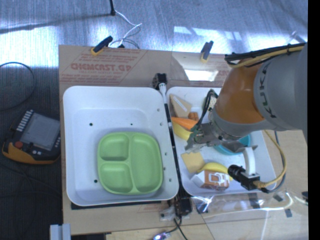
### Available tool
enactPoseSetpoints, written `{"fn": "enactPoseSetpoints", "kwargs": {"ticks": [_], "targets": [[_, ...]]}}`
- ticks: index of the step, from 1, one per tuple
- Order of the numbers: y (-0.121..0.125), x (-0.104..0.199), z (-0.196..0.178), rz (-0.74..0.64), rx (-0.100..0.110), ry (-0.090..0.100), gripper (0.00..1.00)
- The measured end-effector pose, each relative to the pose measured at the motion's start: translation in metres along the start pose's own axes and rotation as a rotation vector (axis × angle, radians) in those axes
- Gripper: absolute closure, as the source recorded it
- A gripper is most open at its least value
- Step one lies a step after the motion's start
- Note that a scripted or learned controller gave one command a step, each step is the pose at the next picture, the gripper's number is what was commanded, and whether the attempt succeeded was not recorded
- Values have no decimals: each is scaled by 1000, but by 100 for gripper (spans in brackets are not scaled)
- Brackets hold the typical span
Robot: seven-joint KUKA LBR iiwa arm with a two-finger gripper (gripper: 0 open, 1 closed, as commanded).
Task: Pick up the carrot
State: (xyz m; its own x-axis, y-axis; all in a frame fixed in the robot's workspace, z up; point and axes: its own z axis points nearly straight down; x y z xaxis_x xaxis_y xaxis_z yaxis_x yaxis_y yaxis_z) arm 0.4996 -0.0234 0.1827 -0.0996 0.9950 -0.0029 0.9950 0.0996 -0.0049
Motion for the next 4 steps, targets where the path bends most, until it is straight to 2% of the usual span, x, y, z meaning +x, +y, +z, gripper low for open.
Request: {"fn": "enactPoseSetpoints", "kwargs": {"ticks": [1,2,3,4], "targets": [[0,1,0,-3,-1,1,0],[62,-66,0,109,-2,-1,0],[93,-89,84,317,0,1,0],[93,-90,72,315,-2,-5,100]]}}
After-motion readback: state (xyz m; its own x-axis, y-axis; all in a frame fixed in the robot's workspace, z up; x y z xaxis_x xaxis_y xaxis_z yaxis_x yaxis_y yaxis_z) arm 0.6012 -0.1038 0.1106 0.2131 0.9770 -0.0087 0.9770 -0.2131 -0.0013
